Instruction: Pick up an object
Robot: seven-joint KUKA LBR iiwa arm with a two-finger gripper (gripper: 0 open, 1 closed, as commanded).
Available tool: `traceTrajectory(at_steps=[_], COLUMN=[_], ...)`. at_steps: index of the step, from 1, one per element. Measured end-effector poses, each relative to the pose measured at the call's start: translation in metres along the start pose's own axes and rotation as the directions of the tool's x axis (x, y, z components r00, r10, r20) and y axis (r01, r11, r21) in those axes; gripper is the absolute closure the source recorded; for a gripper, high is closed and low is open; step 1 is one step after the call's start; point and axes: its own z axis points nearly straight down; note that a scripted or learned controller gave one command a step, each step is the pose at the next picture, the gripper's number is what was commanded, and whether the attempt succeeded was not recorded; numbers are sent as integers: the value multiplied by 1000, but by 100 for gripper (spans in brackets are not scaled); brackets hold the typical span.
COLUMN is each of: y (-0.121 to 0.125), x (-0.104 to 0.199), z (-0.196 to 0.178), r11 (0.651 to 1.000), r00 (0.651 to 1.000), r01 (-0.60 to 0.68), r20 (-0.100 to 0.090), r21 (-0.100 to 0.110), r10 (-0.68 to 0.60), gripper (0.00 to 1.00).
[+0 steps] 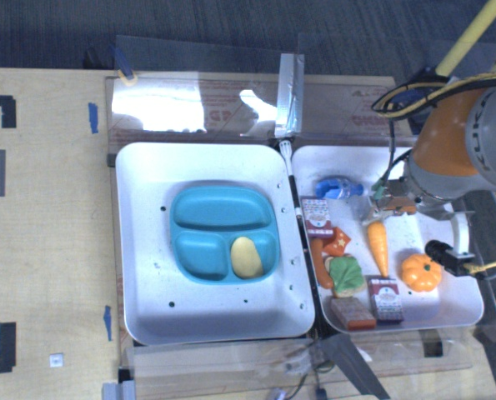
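Two shallow white bins, one gripper, assorted toy food.

Left white bin [139, 248]: one blue divided plastic tray [206, 215], with one yellow oval potato [246, 257] in its lower right compartment. Right white bin [464, 307]: one orange tapered carrot [378, 248], one round orange pumpkin [420, 272], one green leafy vegetable [345, 274], two red-and-white cartons [316, 214] [385, 297], one blue item [338, 189], one brown block [352, 313]. The gripper [388, 200] sits just above the carrot's upper end; whether it is spread or closed cannot be told.
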Motion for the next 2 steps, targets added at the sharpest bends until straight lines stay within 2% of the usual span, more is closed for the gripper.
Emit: traceTrajectory(at_steps=[1, 2], y=[46, 38], x=[77, 123], z=[-118, -84], r11=[994, 998], r00=[994, 999], r01=[-107, -54], r20=[-3, -3], r21=[4, 18], r10=[107, 54], gripper=[100, 100])
